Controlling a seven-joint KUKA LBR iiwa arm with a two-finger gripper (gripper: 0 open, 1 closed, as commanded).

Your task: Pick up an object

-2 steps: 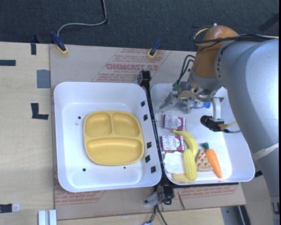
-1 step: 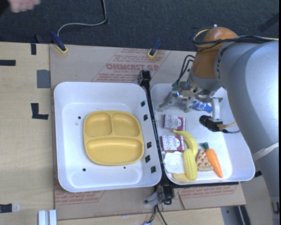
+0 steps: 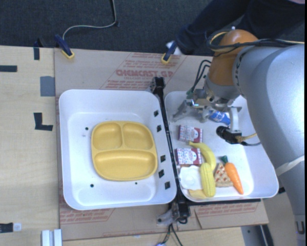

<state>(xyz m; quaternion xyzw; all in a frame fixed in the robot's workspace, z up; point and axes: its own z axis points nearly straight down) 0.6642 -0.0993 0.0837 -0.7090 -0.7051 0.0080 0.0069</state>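
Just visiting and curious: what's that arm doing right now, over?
Gripper low over right bin, far end. Nothing seen in it. Carrot, corn, banana, cartons lie near end. Yellow tray in left bin, untouched.

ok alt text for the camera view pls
A grey robot arm's end effector hovers over the right white bin, which holds toy food including a banana and carrot. The left bin holds a yellow divided plate.

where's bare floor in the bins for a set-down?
Left bin: a bare band all round the yellow tray, widest along the near wall. Right bin: crowded. Cartons, banana, corn, carrot fill the near half; the pincer is over the far end. Only a strip by the right wall is bare.
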